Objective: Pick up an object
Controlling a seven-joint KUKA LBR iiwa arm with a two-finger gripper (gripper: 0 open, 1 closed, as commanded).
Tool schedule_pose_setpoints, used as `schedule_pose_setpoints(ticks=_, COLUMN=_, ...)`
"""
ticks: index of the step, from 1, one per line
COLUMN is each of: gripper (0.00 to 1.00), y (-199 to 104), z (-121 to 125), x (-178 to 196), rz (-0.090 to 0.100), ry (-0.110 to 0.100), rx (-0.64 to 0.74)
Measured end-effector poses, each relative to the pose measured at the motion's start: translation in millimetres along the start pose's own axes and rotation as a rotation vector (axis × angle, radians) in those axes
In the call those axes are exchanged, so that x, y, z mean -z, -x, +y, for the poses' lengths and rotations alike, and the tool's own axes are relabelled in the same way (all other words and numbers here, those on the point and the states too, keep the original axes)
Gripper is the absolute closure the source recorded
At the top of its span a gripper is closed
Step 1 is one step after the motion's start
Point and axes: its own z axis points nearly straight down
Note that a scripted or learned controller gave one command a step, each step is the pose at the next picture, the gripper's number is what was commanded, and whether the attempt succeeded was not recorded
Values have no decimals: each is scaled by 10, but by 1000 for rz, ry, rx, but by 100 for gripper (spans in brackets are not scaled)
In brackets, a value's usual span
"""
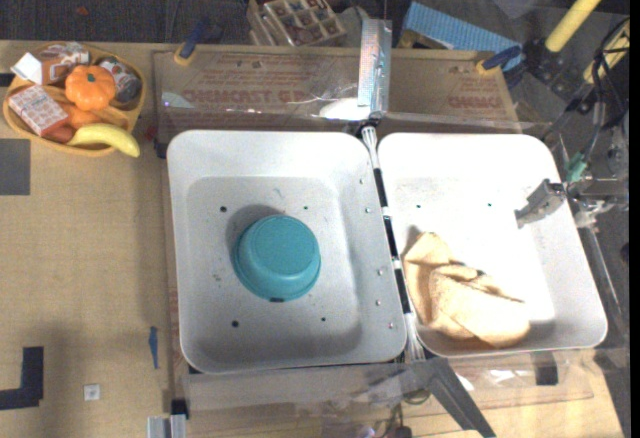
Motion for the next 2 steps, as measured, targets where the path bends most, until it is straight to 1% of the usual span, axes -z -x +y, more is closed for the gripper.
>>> schedule_pose_setpoints(ticks=1, gripper=0, y=-243, z=-254, x=-1380, rz=1, ry=-1, rx=181)
schedule_pose_setpoints(ticks=2, gripper=0, y=-445, z=-132, x=-1895, rz=-2, ry=7, rx=336)
